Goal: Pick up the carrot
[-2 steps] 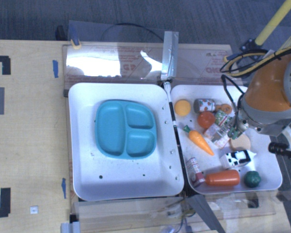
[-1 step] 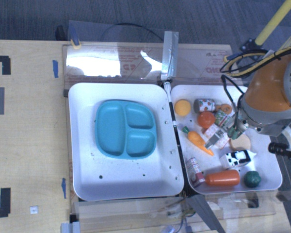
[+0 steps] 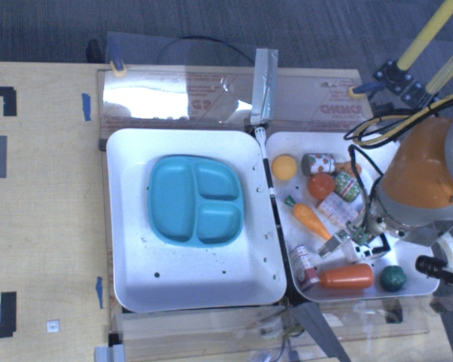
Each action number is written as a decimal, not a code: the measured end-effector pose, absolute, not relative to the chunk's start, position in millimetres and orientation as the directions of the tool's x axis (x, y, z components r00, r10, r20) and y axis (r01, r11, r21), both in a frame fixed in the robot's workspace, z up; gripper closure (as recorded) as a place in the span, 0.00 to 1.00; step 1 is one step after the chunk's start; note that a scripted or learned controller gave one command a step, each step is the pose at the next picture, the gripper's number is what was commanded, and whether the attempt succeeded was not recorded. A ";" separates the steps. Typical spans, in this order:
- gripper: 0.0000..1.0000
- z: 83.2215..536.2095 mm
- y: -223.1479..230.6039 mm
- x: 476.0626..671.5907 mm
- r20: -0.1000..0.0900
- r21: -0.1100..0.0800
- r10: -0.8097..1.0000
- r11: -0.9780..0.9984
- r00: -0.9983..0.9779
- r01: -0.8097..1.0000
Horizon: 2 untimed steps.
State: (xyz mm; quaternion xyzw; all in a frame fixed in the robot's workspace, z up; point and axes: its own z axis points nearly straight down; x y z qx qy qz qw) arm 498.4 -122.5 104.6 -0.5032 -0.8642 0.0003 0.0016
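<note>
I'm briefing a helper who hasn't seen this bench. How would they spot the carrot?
Look in the right bin, near its middle. The carrot lies slanted below the yellow ball: a slim, tapered orange piece with a green tip, thinner than the red sausage.

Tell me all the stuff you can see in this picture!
Left bin: one, white, left.
Divided plate: one, blue, in the left bin.
Right bin: one, white, right.
Carrot: one, orange, middle of right bin.
Ball: one, yellow-orange, back left corner.
Tomato: one, red, near the ball.
Long red vegetable: one, front edge.
Round green item: one, front right.
Cans: small, several, scattered.
Arm: one, orange and grey, right.
Gripper: one, beside the carrot.
</note>
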 end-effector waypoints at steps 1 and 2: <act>1.00 115.5 -123.1 499.8 -0.001 0.002 0.870 0.493 -0.493 0.870; 0.00 115.0 -123.1 499.5 0.000 0.001 0.870 0.492 -0.492 0.870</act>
